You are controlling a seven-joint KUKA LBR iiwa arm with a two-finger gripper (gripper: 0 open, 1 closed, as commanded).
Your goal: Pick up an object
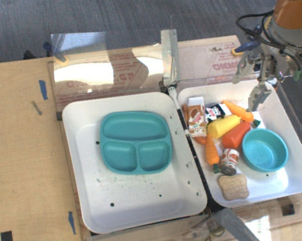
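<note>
The right bin (301,179) holds a jumble of toy food. There is a brown and white carton (196,117), a small black and white pack (214,112), a yellow piece (224,126), an orange carrot (239,111), a red-orange piece (237,135), a smaller carrot (212,152), a little bottle (230,160), a blue bowl (264,150) and a tan biscuit (234,186). My gripper (244,94) hangs above the bin's back right corner, just behind the orange carrot. Its two fingers are spread apart and nothing lies between them.
A teal divided plate (136,141) lies in the left bin (89,198). A clear plastic wall (111,72) with a taped metal post (170,53) stands behind both bins. Cardboard (18,163) covers the bench to the left. Cables (251,22) trail by the arm's wrist.
</note>
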